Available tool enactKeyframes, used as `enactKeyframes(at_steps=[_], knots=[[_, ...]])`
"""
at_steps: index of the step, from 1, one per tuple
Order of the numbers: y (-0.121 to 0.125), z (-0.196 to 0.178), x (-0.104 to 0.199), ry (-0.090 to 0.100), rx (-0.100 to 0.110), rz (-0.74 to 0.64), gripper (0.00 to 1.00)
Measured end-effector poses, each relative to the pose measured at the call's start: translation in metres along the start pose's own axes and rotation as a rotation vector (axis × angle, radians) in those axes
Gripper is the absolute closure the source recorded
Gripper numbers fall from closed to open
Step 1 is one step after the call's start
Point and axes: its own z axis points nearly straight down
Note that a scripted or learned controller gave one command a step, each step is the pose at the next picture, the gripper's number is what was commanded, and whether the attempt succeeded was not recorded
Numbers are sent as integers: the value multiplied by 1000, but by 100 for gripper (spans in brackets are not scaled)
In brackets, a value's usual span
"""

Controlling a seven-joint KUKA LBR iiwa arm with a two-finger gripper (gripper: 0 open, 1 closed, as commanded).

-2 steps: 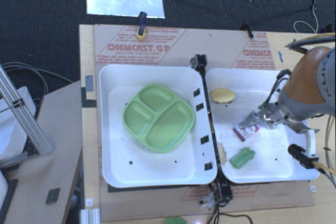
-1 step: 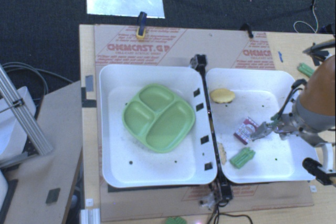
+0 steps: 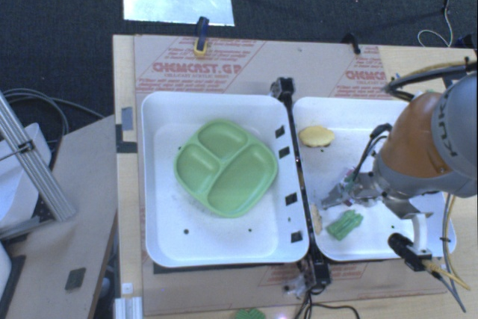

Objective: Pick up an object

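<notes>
A green toy piece [image 3: 344, 224] lies near the front of the right bin [image 3: 336, 254]. Further back in that bin sits a flat yellow object [image 3: 317, 136]. A thin tan piece [image 3: 317, 219] lies along the bin's left wall. My gripper [image 3: 334, 198] hangs low over the right bin, just behind and to the left of the green piece, pointing left. I see nothing between its fingers.
The left bin [image 3: 160, 235] holds a green divided plate [image 3: 225, 167]. A black divider with clips [image 3: 291, 160] runs between the bins. The arm's grey and orange body [image 3: 426, 146] covers the right part of the right bin.
</notes>
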Motion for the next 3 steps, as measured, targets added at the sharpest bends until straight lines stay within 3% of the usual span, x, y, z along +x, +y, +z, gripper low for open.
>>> enactKeyframes(at_steps=[1, 2, 3], knots=[[-16, -2, 6, 0, 0, 7, 0], [3, -3, 11, -2, -3, 3, 0], [-13, -108, 89, 2, -11, -5, 0]])
